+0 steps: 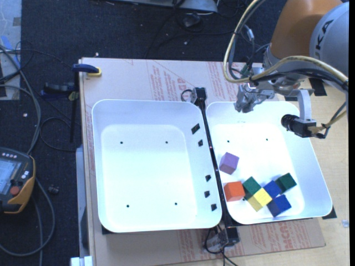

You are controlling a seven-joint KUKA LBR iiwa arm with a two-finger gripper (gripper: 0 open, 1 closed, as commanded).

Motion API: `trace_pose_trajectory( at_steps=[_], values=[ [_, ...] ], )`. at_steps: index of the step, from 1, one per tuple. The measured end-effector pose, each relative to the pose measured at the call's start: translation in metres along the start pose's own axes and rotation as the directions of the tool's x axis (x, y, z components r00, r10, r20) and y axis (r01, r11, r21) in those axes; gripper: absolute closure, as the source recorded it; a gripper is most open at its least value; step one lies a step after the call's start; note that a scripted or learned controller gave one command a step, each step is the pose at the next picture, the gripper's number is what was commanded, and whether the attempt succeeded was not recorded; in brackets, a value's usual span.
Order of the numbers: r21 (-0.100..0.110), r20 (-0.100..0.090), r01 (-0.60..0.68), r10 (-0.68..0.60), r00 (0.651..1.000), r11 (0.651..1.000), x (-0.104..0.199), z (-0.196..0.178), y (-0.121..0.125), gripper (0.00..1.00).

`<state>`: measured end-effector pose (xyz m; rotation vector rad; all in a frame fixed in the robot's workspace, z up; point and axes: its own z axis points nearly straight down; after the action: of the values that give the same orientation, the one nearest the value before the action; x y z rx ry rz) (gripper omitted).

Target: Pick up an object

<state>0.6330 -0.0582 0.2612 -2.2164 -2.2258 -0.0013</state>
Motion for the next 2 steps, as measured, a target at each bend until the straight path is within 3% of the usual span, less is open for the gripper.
trace_pose_trajectory(
  at_steps=[1,2],
  values=[
    [0.001,0.0,0.0,0.0,1.0,1.0,0.05,0.007,0.006,1.0],
    [0.001,0.0,0.0,0.0,1.0,1.0,0.097,0.017,-0.01,1.0]
  ],
)
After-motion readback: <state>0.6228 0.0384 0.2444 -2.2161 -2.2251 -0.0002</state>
